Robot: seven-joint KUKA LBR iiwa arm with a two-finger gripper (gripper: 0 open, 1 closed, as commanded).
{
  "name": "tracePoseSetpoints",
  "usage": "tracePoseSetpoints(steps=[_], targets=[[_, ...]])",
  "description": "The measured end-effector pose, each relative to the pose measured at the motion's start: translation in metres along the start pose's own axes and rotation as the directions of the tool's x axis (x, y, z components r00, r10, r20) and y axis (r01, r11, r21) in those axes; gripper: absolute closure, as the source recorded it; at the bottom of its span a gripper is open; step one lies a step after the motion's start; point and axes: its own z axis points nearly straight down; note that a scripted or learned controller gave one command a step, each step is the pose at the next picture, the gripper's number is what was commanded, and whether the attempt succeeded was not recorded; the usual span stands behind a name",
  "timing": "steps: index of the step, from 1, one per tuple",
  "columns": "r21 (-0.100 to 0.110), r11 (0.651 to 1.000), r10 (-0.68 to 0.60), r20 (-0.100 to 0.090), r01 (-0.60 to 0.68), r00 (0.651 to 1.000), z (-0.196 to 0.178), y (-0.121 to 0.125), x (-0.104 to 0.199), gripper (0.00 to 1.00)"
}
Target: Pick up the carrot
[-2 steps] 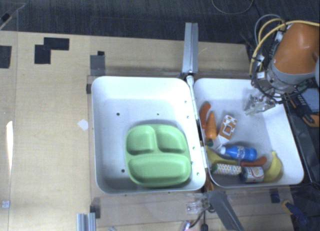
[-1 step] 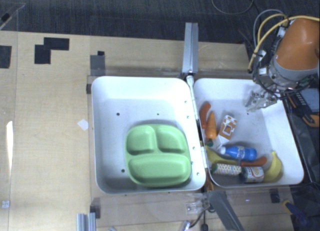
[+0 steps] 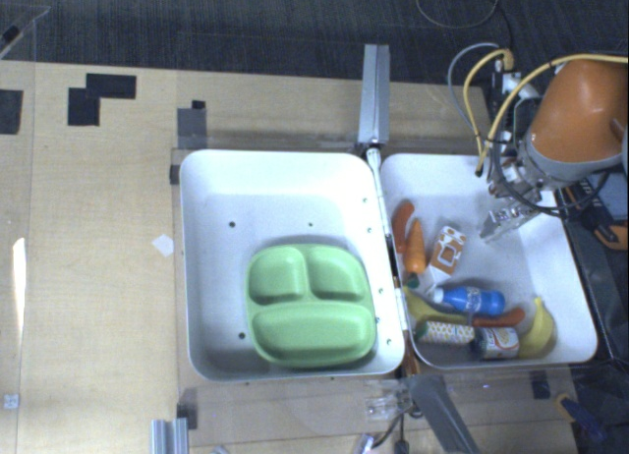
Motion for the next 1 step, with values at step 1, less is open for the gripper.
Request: tracePoseSetpoints(steps=[1], targets=[[0.002,0.972,-0.234,0.000,0.234,0.972,-0.0981,0.0203,-0.0246,1.00]])
